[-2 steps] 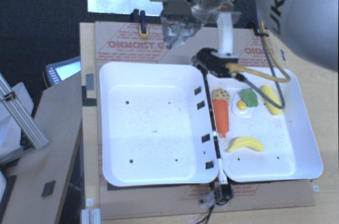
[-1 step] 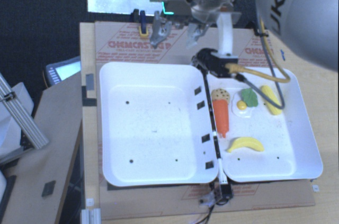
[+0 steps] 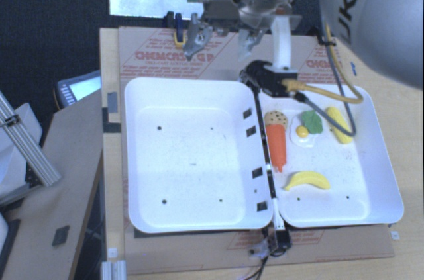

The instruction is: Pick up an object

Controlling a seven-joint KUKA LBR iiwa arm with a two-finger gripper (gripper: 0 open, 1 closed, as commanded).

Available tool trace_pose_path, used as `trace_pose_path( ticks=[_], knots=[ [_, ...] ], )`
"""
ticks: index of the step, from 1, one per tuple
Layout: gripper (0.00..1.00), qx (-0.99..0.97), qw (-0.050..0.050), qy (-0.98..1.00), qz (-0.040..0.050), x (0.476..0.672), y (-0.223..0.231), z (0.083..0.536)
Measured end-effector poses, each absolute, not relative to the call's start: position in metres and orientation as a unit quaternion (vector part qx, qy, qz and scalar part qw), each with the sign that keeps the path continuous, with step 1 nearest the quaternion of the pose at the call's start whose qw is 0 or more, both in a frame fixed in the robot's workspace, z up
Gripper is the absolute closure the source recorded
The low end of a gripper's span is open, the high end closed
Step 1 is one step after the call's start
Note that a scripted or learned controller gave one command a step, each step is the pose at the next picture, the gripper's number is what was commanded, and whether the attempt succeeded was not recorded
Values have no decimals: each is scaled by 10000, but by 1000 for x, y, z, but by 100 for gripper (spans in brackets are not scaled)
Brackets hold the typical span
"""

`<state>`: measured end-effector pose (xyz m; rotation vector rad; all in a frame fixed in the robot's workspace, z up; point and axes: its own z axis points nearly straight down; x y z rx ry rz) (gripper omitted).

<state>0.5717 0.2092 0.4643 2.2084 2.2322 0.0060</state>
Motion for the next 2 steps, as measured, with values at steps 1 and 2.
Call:
trace_pose_path(
  ticks=[1,2],
  knots=[
    [0,7076,-37,7065,-74,530,183,306],
    [0,7088,3,7054,-8,564,118,269]
  ],
)
